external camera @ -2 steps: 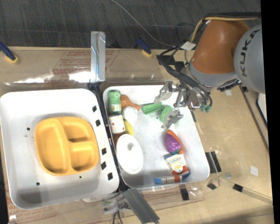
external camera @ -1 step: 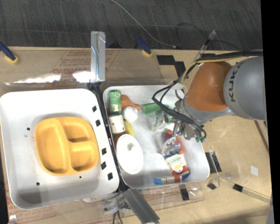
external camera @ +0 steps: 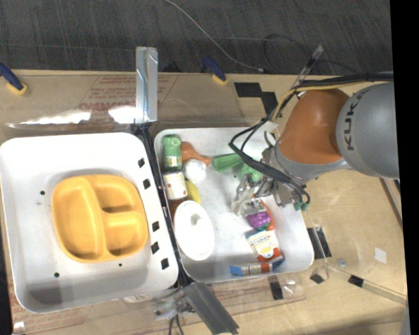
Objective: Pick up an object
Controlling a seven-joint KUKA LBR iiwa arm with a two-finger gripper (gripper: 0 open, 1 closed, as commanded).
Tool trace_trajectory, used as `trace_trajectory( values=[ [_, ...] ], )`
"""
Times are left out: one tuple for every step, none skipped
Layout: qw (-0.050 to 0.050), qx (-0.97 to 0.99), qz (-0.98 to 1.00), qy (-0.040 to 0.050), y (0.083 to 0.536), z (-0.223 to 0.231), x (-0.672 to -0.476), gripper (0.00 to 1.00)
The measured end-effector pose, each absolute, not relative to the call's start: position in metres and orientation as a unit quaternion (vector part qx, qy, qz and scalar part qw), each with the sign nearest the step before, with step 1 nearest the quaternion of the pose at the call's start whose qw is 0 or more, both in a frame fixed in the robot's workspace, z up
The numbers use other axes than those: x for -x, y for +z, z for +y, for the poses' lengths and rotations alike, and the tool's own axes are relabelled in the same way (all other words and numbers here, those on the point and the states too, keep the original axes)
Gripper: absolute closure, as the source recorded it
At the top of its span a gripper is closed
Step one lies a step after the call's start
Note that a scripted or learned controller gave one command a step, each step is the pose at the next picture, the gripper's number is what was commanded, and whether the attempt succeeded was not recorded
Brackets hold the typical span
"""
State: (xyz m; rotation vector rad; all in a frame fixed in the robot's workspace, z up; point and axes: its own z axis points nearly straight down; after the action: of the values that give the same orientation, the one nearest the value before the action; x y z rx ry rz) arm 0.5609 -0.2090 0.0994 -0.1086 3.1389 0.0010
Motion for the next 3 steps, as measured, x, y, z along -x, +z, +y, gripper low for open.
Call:
trace_trajectory(
  values=[
    [0.001,-0.049,0.999,-0.0004,0.189,-0.211,-0.585,1.00],
    [0.000,-0.179,0.984,-0.0001,0.237,-0.174,-0.612,1.00],
    [-0.001,-0.176,0.984,-0.0005,0.244,-0.173,-0.613,1.00]
  ],
)
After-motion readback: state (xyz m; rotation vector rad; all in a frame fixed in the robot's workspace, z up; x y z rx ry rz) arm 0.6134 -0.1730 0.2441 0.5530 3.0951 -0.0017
